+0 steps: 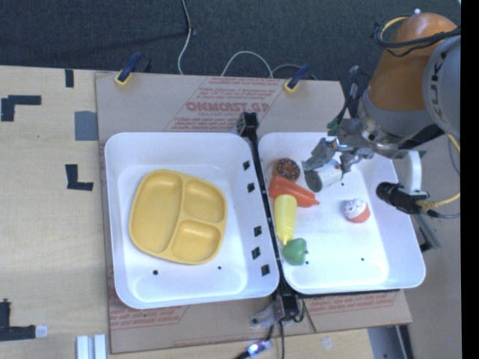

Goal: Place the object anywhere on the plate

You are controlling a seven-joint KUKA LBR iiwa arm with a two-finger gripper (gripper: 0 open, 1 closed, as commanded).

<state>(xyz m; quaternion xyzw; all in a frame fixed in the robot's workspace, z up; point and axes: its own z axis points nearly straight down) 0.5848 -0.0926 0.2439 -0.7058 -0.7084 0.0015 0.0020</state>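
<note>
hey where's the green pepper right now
In the camera view, the green pepper lies in the right bin, near its left wall, just below the yellow squash.

"CHEMCAST GP" on cardboard sheet (217,107)

Yellow three-compartment plate (178,216) flat in left bin, compartments bare.

Two white bins (120,223) sit side by side. One yellow plate (178,216) with three compartments. Five small items: one brown round piece (287,169), one carrot (293,191), one yellow bottle (285,217), one green pepper (295,251), one red-and-white object (356,210).
</note>
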